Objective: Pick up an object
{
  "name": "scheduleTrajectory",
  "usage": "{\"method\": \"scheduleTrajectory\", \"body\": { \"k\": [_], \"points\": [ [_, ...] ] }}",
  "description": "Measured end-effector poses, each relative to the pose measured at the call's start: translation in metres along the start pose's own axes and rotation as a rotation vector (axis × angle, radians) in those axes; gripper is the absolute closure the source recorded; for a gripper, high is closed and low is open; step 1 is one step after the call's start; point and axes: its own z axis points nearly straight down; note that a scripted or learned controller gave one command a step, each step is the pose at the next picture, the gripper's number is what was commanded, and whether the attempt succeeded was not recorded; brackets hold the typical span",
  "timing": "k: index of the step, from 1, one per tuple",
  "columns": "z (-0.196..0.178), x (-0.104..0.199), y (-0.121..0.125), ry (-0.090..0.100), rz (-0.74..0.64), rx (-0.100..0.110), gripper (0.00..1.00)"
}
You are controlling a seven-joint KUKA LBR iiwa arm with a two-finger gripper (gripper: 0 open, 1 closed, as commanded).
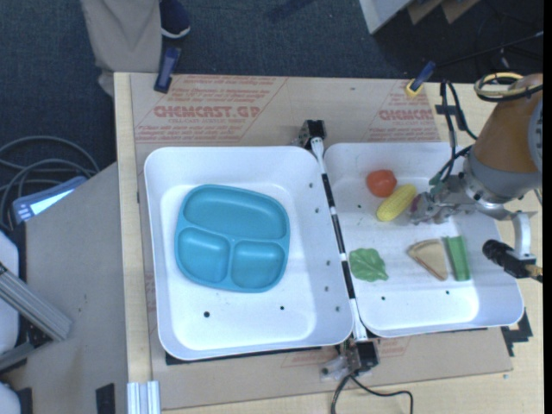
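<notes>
Corn (396, 203) lies just left of the pincer (429, 208), maybe touching it; I cannot tell the pincer's state. Tomato (380, 181) sits further left, bread (429, 258) below it.

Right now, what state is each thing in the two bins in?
Tray: upright in the left bin, compartments bare.
Tomato: loose in the right bin.
Corn: lying by the gripper.
Leaf: flat.
Bread: flat, beside the green stick.
</notes>
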Motion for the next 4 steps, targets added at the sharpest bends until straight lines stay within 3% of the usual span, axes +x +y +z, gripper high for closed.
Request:
{"method": "scheduleTrajectory", "body": {
  "k": [1, 2, 3, 4],
  "points": [
    [-0.126, 0.06, -0.007, 0.0, -0.002, -0.002, 1.0],
    [-0.124, 0.059, -0.008, 0.0, -0.002, 0.001, 0.0],
    [-0.008, 0.087, 0.05, -0.002, -0.002, -0.01, 0.0],
    [0.012, 0.088, 0.075, -0.001, -0.002, -0.001, 0.0]
  ]
}}
